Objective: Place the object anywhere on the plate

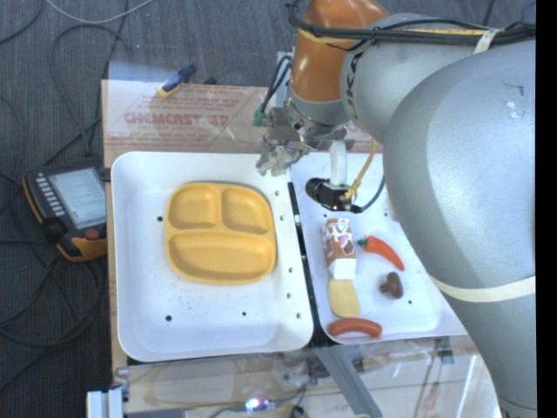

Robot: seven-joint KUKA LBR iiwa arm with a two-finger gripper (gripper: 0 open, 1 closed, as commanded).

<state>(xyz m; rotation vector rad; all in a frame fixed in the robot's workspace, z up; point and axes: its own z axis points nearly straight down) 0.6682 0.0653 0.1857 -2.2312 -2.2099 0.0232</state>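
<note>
Carpet (52,77), grey, with cables, surrounds bench holding white bins (139,320).

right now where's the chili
In the camera view the chili lies in the right bin, right of the wrapped bar and just above the small brown piece.

Plate (221,232) looks like smooth matte yellow plastic, bins (139,259) glossy white plastic, and the arm (452,146) has a satin grey shell.
</note>
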